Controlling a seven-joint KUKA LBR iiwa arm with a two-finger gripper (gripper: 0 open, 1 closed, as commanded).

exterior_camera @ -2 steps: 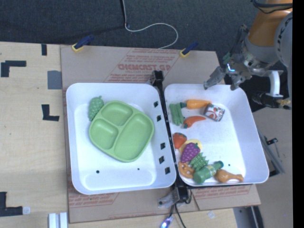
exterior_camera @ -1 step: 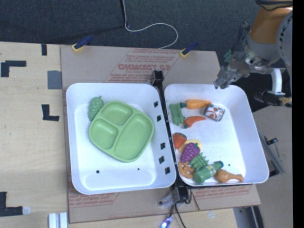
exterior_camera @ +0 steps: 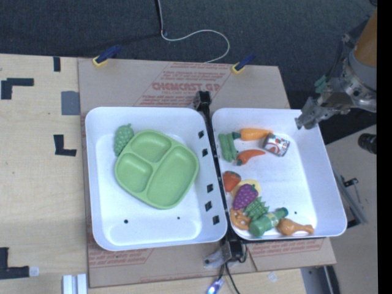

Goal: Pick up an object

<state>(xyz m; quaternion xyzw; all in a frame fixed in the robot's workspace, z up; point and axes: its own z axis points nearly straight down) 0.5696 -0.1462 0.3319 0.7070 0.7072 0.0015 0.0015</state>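
My gripper [exterior_camera: 304, 120] hangs over the far right corner of the right bin [exterior_camera: 318, 164], on the grey arm coming in from the right. Nothing shows in it. Closest to it in the bin are a small red and white can [exterior_camera: 276, 144] and an orange carrot [exterior_camera: 254, 133]. Farther left lie a green pod [exterior_camera: 226, 147] and an orange chili [exterior_camera: 250, 156]. Near the front sit a red tomato [exterior_camera: 231, 179], purple grapes [exterior_camera: 244, 196], a green bottle [exterior_camera: 266, 223] and an orange squash [exterior_camera: 294, 228].
The left bin [exterior_camera: 101, 182] holds a green divided plate [exterior_camera: 157, 169] and a green grape bunch [exterior_camera: 123, 138]. A black divider with clips [exterior_camera: 211, 164] runs between the bins. A white cable [exterior_camera: 184, 38] loops on the dark floor behind the bench.
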